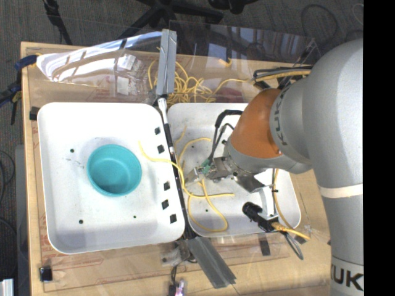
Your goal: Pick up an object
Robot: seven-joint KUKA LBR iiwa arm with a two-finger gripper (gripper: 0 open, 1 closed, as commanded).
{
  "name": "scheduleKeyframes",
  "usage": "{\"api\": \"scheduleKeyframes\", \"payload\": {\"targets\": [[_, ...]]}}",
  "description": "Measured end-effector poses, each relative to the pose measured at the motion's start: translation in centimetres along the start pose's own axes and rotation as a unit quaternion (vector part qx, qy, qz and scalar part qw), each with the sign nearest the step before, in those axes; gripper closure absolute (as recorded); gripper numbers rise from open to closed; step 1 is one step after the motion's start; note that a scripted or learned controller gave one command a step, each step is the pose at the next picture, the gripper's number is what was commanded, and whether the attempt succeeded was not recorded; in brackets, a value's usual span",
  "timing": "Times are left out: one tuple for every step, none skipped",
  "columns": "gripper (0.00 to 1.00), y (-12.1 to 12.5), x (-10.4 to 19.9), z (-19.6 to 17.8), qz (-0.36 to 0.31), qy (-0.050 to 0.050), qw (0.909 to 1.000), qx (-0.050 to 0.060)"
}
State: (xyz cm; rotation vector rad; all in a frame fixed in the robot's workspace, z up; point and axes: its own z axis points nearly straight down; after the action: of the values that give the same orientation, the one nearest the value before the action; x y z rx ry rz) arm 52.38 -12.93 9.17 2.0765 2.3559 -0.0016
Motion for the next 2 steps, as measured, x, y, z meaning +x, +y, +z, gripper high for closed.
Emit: {"api": "scheduleKeyframes", "payload": {"targets": [[1.0,0.05,0.07,-0.97,-0.003,0.001,1.0,0.002],[0.0,0.05,0.08,-0.97,-0.003,0.001,1.0,0.002]]}}
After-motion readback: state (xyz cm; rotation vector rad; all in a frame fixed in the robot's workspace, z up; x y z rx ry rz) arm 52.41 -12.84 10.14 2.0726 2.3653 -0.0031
